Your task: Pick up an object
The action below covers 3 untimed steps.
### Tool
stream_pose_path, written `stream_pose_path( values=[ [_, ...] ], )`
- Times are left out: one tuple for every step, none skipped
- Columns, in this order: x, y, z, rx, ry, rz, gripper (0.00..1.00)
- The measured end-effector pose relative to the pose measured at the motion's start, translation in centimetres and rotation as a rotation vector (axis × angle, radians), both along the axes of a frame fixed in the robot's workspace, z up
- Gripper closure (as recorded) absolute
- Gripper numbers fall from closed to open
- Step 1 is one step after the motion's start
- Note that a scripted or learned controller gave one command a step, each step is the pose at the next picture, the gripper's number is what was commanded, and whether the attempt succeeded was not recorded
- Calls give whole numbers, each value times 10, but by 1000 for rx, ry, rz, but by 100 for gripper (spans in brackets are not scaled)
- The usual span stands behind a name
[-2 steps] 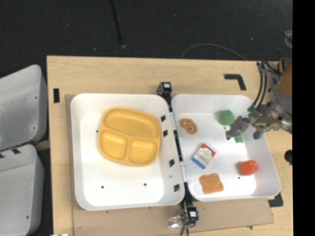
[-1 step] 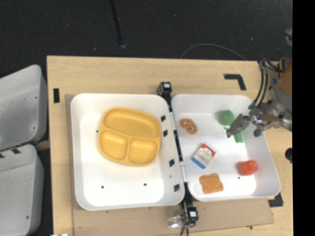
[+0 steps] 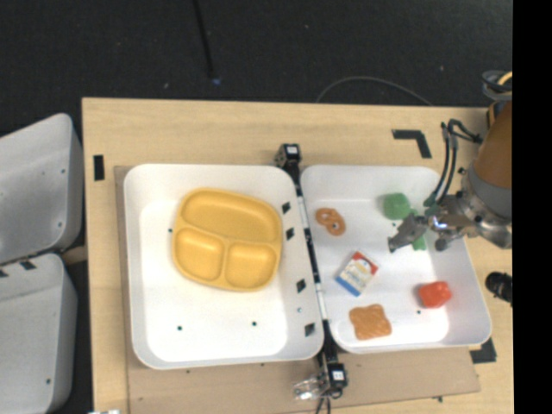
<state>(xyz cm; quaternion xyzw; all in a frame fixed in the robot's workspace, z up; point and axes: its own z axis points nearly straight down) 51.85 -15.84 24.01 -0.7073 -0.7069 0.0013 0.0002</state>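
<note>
1. Pincer (image 3: 417, 234): hangs low over the right bin's far right part, fingers spread, nothing between them; a green piece (image 3: 420, 241) lies just under it, partly hidden.
2. Step in hand, as you may judge it: closing in on a grasp. Centre the pincer over one item, keep off the bin wall, and drop straight before you close.
3. Nearest candidates: the green piece, and the green block (image 3: 396, 204) just beside it toward the far wall.
4. Right bin (image 3: 457, 330), other contents: pretzel-shaped toy (image 3: 329, 221), small blue-and-white carton (image 3: 355, 273), toast-like slab (image 3: 370, 322), red item (image 3: 435, 294); all lie apart from one another.
5. Left bin (image 3: 147, 326): one yellow three-compartment tray (image 3: 228, 238), compartments bare.
6. Desk (image 3: 190, 128): bears both bins side by side.
</note>
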Motion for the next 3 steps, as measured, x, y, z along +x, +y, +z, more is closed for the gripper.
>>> stream_pose_path(
  values=[
    [0, -7, -44, 0, 1, -1, 0],
    [10, -8, -95, 0, 0, -2, 0],
    [11, -8, -82, 0, -5, -7, 100]
  ],
)
